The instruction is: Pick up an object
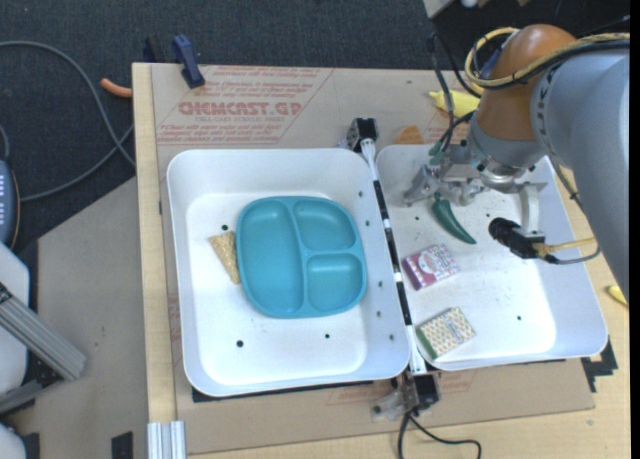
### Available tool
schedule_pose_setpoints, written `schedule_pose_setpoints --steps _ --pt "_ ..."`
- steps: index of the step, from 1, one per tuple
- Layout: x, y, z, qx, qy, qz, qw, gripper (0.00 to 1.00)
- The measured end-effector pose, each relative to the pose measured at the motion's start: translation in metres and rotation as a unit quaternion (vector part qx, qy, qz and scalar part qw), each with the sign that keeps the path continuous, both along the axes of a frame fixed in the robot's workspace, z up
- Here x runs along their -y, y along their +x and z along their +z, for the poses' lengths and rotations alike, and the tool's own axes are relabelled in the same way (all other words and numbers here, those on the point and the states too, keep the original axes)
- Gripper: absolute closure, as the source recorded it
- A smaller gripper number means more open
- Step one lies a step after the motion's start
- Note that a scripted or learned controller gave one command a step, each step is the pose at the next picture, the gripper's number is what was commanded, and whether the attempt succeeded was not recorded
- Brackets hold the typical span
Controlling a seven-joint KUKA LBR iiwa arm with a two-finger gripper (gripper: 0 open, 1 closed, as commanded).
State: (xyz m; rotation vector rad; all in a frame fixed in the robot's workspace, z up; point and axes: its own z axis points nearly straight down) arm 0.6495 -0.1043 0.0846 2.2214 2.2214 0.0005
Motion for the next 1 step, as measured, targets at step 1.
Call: schedule_pose_setpoints --steps 1 --pt "-0.0002 0.0008 0.0106 0.001 -0.0003 0.0 1.0 1.0"
